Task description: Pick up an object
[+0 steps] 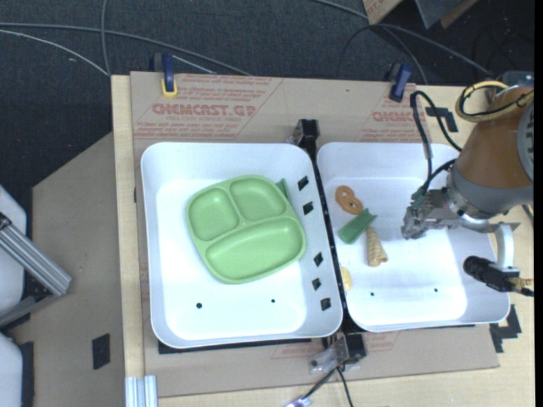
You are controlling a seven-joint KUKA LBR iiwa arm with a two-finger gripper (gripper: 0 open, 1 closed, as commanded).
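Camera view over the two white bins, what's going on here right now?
A grey and orange robot arm reaches in from the right, its gripper low over the right bin. Just left of the gripper lie three small items: an orange ring-shaped piece, a green block and a tan cone-like piece. Nothing shows between its fingers. The left bin holds a green divided plate.

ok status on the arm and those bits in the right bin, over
Gripper low in right bin, holding nothing. Green block, orange ring, tan piece lie left of it, untouched. Nothing between.
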